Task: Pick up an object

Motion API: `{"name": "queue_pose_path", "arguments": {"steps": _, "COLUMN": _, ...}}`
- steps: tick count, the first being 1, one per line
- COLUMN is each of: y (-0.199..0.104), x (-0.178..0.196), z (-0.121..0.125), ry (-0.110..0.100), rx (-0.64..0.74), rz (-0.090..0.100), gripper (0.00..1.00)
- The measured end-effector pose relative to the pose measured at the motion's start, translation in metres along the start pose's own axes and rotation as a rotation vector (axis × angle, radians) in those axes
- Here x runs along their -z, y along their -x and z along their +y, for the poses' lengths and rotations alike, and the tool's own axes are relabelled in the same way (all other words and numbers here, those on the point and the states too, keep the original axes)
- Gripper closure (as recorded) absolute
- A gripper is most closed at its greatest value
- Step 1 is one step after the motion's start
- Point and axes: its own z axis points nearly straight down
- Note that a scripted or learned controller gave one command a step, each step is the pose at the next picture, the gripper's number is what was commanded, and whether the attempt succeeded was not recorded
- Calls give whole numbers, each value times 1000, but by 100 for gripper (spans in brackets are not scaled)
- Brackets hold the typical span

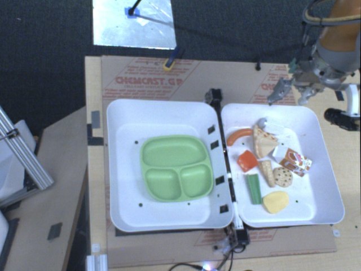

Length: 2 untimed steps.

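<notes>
Nearest in the right bin (pixel 324 151) lies a yellow piece (pixel 275 201) like a potato slice, with a green stick (pixel 254 188) just to its left. A bit farther sit a round cookie (pixel 282 177), a tan cracker stick (pixel 267 171) and a red-orange block (pixel 247 160). To the right is a small printed packet (pixel 296 162), leaning on a white block (pixel 281 151). Farther still lie a pizza-like wedge (pixel 262 140) and an orange sausage (pixel 239 135). These toy foods lie loose and close together, some touching, so I think they were just dumped there as things to pick from. Any one of them could be the thing to pick up. The left bin (pixel 121 151) holds a green tray (pixel 172 167) with three dips, lying flat in its middle. A black clip bar (pixel 221 157) runs between the two bins and seems to join them. The gripper (pixel 289 90) hangs past the far edge of the right bin, over the tabletop (pixel 146 78), not touching any toy. Its two fingers look spread apart with nothing between them. I think it waits there so the bin can be seen. The arm (pixel 341 16) is cut off at the top right. A small grey thing by the wedge is too small to name. The packet's print is too blurry to read.
</notes>
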Motion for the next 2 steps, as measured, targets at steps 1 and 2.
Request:
{"name": "queue_pose_path", "arguments": {"steps": 1, "y": 0, "x": 8, "z": 2, "ry": 12, "rx": 2, "rz": -2, "gripper": 0}}
{"name": "queue_pose_path", "arguments": {"steps": 2, "y": 6, "x": -48, "z": 9, "ry": 10, "rx": 0, "rz": -2, "gripper": 0}}
